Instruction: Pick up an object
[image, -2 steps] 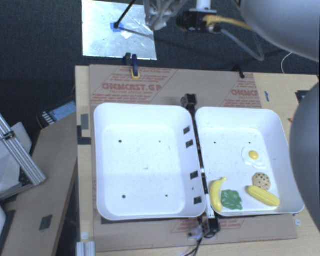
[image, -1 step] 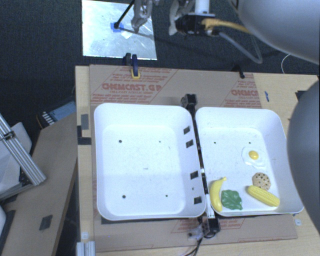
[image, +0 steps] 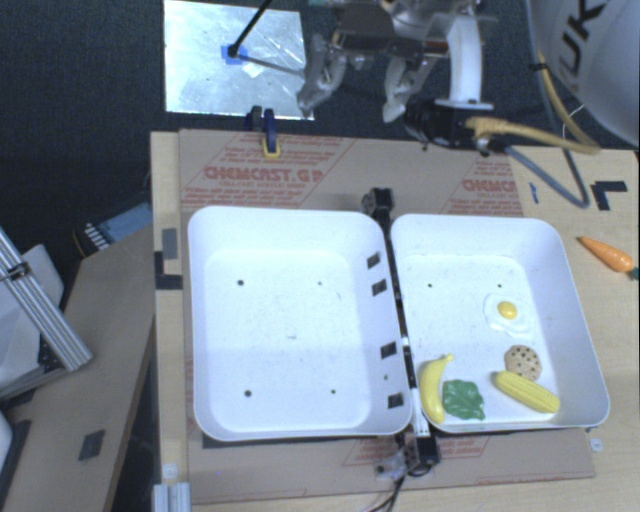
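Banana (image: 433, 389); board (image: 262, 172) reads "CHEMCAST".

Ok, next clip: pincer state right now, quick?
Pincer: open, nothing between its fingers, raised above the far edge of the bench, away from both bins.

Even, bright overhead light washes the white bins (image: 290, 225) pale; the foil sheet (image: 235, 55) glares; edges look soft.
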